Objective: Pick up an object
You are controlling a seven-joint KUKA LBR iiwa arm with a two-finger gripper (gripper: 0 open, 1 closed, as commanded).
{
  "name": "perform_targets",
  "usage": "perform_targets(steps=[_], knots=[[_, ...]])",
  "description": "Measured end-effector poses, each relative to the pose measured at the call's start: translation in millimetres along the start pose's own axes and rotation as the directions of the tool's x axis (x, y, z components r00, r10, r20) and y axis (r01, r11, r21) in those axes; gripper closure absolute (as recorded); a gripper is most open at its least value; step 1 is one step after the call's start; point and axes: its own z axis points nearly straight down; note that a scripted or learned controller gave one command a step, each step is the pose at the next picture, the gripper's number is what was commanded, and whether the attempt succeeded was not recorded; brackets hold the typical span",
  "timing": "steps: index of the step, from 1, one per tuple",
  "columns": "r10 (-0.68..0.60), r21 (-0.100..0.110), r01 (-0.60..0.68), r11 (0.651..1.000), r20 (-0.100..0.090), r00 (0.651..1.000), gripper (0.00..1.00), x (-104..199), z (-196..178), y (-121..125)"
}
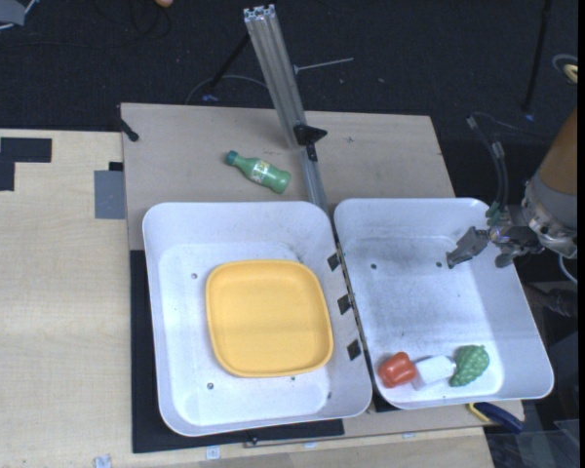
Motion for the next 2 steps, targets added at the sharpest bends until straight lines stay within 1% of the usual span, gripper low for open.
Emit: perform_targets(steps=[1,2], knots=[[0.0,-0.001,0.0,1.0,0.0,1.0,0.0,1,52,10],[-0.001,-0.001,0.001,1.0,0.0,1.0,0.0,2,105,9]])
